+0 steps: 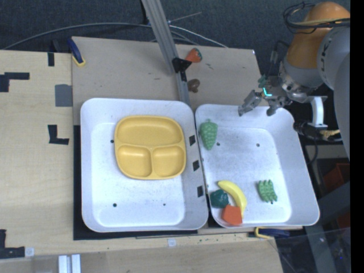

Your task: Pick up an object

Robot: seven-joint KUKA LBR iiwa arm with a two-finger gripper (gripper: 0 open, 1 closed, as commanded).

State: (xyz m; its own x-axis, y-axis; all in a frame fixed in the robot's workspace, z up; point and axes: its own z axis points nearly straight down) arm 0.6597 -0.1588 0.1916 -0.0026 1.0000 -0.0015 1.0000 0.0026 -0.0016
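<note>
Right bin has an orange block, teal piece and banana bunched at its near edge, green toy beside them, green grapes further back. Jaws spread, holding nothing, gripper over the far rim.

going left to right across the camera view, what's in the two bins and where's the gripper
yellow divided plate in the left bin → green grapes → dark teal piece → banana → gripper over the right bin's far rim → green spiky toy
</note>
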